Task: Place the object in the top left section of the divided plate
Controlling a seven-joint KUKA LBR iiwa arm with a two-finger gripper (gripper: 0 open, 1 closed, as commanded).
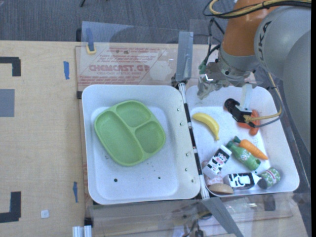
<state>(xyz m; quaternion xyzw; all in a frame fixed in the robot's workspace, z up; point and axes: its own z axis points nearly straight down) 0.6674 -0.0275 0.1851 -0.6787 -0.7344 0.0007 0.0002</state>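
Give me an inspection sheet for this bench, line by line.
Surface: two white bins, left bin and right bin, side by side.
Job's things: green divided plate in the left bin, nothing on it.
Clutter: banana, carrot, green bottle, milk cartons and other small toys in the right bin.
Grippers: pincer above the right bin's far corner, nothing seen between its fingers.
Cables: yellow and black cables on the arm.
Surroundings: wooden bench, grey floor.

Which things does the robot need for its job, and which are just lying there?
For the job: green plate, pincer, and one toy to pick, I can't tell which.
Other toys, right bin: banana, carrot, green bottle, milk carton.
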